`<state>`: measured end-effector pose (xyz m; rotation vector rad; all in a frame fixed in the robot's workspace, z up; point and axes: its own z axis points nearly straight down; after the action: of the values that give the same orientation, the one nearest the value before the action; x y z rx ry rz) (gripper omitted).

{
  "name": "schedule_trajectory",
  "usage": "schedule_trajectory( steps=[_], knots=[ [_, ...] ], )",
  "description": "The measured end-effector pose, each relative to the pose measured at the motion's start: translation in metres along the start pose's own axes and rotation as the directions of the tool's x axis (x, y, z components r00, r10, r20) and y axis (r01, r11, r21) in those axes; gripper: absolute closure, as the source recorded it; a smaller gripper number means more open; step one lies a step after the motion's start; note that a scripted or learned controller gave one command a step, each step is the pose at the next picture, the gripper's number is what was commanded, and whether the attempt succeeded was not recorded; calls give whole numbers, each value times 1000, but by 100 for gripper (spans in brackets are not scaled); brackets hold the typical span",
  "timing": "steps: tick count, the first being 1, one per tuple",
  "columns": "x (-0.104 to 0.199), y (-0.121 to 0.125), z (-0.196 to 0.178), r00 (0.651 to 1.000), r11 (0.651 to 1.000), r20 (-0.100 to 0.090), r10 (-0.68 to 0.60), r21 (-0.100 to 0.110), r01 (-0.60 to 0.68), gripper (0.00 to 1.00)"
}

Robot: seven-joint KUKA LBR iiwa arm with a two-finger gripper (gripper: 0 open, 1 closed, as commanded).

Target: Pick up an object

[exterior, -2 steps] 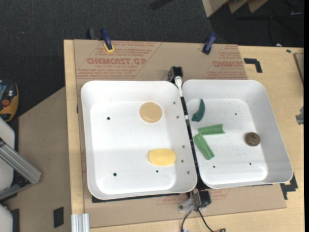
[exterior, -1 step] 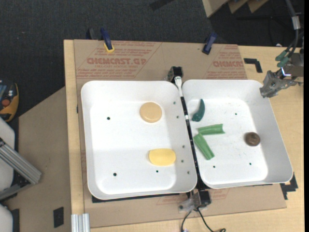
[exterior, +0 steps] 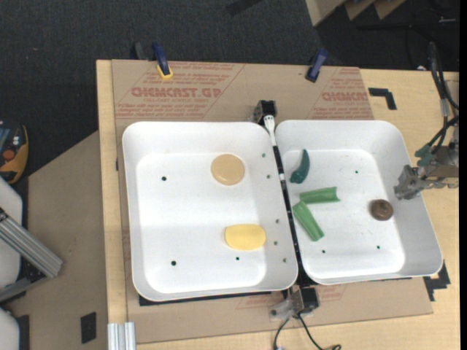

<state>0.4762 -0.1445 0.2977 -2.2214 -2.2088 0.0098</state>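
Behind both bins, cardboard [exterior: 219,97] reads "CHEMCAST".

Two blue clamps [exterior: 161,58] [exterior: 317,63] grip cardboard sheet [exterior: 219,93] at far edge.

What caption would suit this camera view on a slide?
Gripper at the right bin's rim; three green pieces and a brown disc inside.
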Motion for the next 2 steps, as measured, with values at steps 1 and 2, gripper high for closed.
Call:
schedule_trajectory(
  steps=[1,2],
  knots=[
    [31,71,-54,1000,1000,5,-11,-19,11,100],
    [-27,-1,-47,1000,1000,3,2,-9,-2,100]
  ],
)
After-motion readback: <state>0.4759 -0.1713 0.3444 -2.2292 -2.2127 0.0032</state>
